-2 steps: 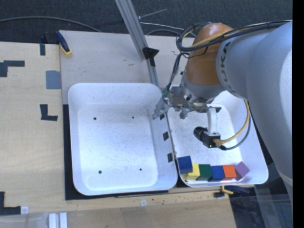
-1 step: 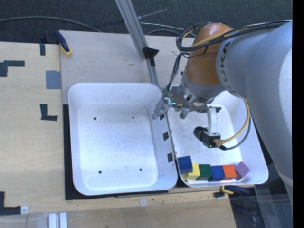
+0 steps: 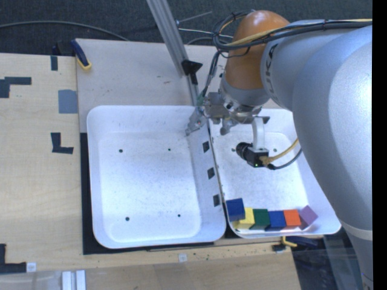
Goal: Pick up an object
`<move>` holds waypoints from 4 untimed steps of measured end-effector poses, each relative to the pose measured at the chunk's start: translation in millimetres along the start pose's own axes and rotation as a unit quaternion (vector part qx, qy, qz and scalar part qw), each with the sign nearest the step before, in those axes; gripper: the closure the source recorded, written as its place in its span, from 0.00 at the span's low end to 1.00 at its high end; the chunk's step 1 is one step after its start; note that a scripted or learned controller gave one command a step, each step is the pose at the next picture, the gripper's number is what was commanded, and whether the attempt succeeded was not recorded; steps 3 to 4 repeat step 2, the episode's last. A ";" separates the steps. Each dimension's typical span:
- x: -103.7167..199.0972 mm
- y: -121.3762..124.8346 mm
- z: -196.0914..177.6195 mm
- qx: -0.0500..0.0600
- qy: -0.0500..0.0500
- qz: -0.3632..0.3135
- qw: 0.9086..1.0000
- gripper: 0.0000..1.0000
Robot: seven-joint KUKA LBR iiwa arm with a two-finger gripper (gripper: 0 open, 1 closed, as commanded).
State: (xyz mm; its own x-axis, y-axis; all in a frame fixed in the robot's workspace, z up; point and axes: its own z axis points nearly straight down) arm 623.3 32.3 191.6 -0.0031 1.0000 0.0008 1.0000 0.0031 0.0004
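progress: nothing lifted yet, as far as the view shows — the pick looks not yet begun, so reach, grasp and lift all seem left to do.
blocks: row of small coloured blocks (image 3: 269,217) along the near edge of the right bin (image 3: 284,180) — blue on yellow at the left end, then green, blue, orange, purple; they touch one another.
left bin: white left bin (image 3: 145,174) with a few dark specks on its floor.
arm: grey arm (image 3: 326,101) with orange band (image 3: 254,47) comes in from the right, wrist over the far end of the wall between the two bins, well apart from the blocks.
tool: tool (image 3: 208,118) sits by the far part of the dividing rim; whether it is apart or together, i cannot tell; nothing seen in it.
desk: wooden desk (image 3: 36,162) carries both bins.
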 end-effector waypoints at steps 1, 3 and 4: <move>-90.7 -41.1 -0.5 0.002 -0.002 0.006 1.000 0.00; -80.6 -97.3 0.0 0.003 0.000 0.002 1.000 0.00; -80.6 -97.3 0.0 0.003 0.000 0.002 1.000 0.00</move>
